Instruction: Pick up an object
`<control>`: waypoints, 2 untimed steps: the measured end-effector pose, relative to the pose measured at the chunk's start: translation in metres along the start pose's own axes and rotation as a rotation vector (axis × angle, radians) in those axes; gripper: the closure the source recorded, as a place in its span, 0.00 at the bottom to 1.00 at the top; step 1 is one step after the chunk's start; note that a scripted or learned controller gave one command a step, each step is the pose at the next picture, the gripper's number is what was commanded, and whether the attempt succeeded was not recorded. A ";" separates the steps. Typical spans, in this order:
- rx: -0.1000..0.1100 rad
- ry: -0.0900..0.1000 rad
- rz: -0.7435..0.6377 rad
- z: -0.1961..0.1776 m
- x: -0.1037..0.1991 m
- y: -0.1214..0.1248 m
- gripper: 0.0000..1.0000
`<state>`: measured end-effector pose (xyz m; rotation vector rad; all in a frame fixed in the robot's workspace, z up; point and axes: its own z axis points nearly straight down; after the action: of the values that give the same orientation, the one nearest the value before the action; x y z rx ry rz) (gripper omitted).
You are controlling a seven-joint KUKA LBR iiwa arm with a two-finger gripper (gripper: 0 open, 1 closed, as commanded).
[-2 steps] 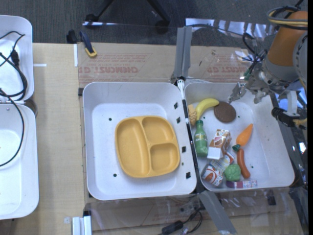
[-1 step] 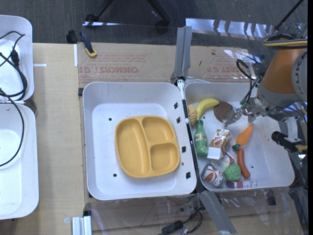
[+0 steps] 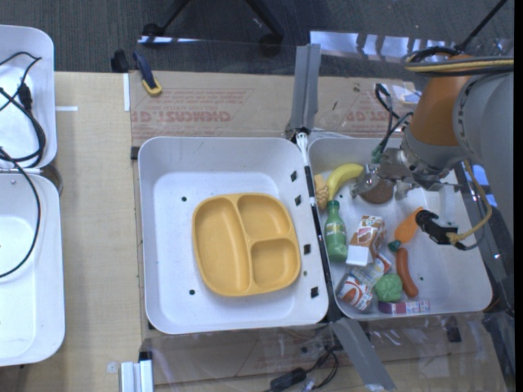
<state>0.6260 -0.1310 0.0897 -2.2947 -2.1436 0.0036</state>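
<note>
The left bin (image 3: 155, 219) holds a yellow divided plate (image 3: 245, 243) with three compartments, lying flat near the bin's middle and turned a little askew. Just past the divider, the right bin (image 3: 466, 292) carries a loose spread of toy food. A corn cob (image 3: 322, 191) lies against its left wall, and a yellow banana (image 3: 344, 175) curves up and to the right from beside it. Below them a green bottle (image 3: 335, 231) lies along the left wall with its cap pointing toward the far side. To its right sits a small printed packet (image 3: 368, 233), with a white block (image 3: 358, 256) touching its lower edge. Near the front wall a round wrapped item (image 3: 356, 292) rests beside a green leafy piece (image 3: 389, 287), and a red sausage (image 3: 406, 273) slants down just to their right. An orange carrot (image 3: 406, 227) lies further right, near a black cable. The gripper (image 3: 378, 188) hangs low over the far part of this bin, just right of the banana's tip; whether its fingers are apart or together cannot be told, and nothing is visibly held between them.
</note>
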 end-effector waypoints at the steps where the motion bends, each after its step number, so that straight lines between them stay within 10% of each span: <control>1: 0.001 0.000 0.068 0.000 -0.010 0.022 0.00; 2: 0.003 -0.002 0.065 -0.007 -0.010 0.022 1.00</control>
<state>0.6474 -0.1428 0.0968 -2.3627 -2.0670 0.0094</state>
